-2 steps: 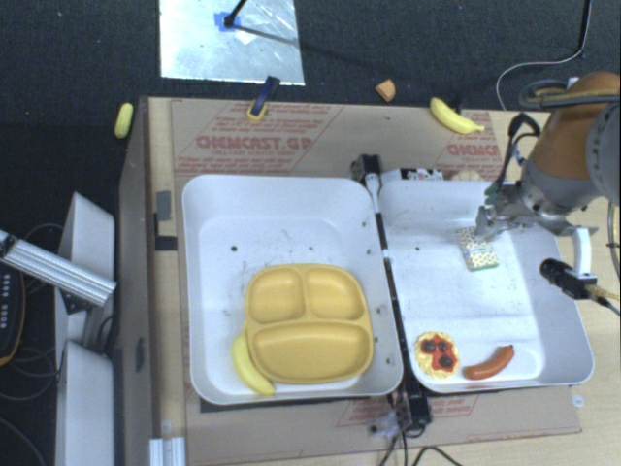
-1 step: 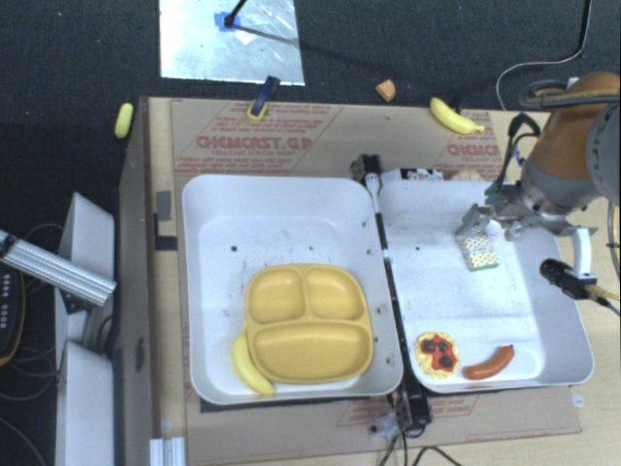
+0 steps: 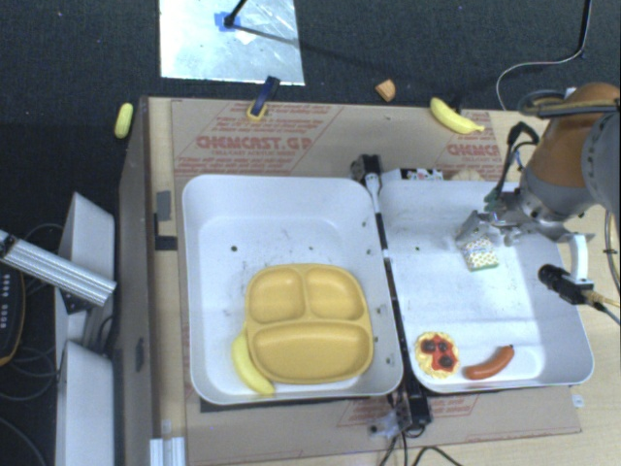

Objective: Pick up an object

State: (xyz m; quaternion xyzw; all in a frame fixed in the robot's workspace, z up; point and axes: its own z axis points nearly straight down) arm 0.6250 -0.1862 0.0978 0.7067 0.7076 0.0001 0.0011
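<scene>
My claw (image 3: pixel 482 233) hangs low over the right bin (image 3: pixel 561 357), near its far side, with my arm coming in from the right edge. Whether the claw is apart or together I cannot tell; its tip is a grey blur from this angle. Just below the tip, a small white block with green dots (image 3: pixel 480 254) lies on the bin floor, touching or nearly touching the claw; I cannot see it between anything, so I make no claim of holding it.

Toward the near edge of the same bin lie a small pizza (image 3: pixel 438 352) and, beside it to the right, a sausage (image 3: pixel 488 361), both well apart from my claw.

The left bin (image 3: pixel 209 260) carries a yellow divided plate (image 3: pixel 309 320) with a banana (image 3: pixel 249 366) tucked against its near-left rim.

On the surface (image 3: pixel 320 129) behind the bins rests a second banana (image 3: pixel 454 116), with a small orange piece (image 3: pixel 386 90) just left of it.
</scene>
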